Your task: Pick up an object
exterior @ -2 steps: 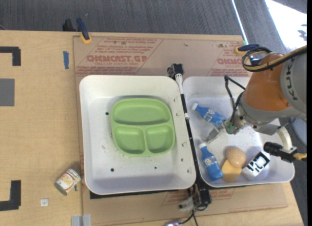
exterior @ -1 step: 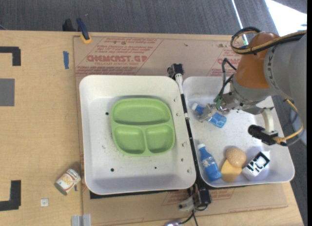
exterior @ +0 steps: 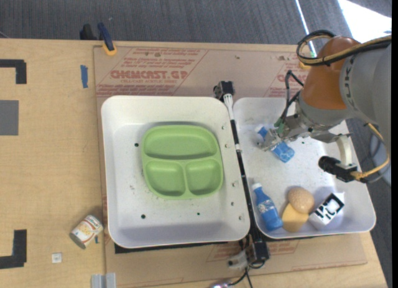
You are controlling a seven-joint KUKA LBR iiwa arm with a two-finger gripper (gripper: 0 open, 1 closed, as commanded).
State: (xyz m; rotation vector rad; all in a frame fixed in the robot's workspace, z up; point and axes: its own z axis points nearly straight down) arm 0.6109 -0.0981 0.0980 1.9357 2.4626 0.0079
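The tool [exterior: 278, 136] is down in the upper-left part of the right bin [exterior: 364, 218], in among a small blue block [exterior: 284, 152] and a smaller blue piece [exterior: 263, 133] beside it. Whether the tool is open or closed, and whether it has hold of anything, cannot be told: the parts are too small and overlap the blue items.

The blue block appears to be the nearest candidate for the pick. It lies on the bin floor just below the tool, tilted, well apart from the items along the bin's front edge. It looks like a small, hard, light plastic piece with flat faces; judged stiff, not fragile, and probably smooth enough to slip. A hold across two opposite flat faces seems soundest.

Other candidates in the same bin: a blue bottle [exterior: 265, 208] with a white cap lying on its side near the dividing rim, a tan rounded item [exterior: 300, 199] touching a yellow item [exterior: 294, 218], and a black-and-white item [exterior: 328, 209] near the front right corner.

The left bin [exterior: 118, 156] holds a green divided plate [exterior: 182, 160]. A small carton [exterior: 86, 230] lies on the worktop [exterior: 43, 175] outside the bins.
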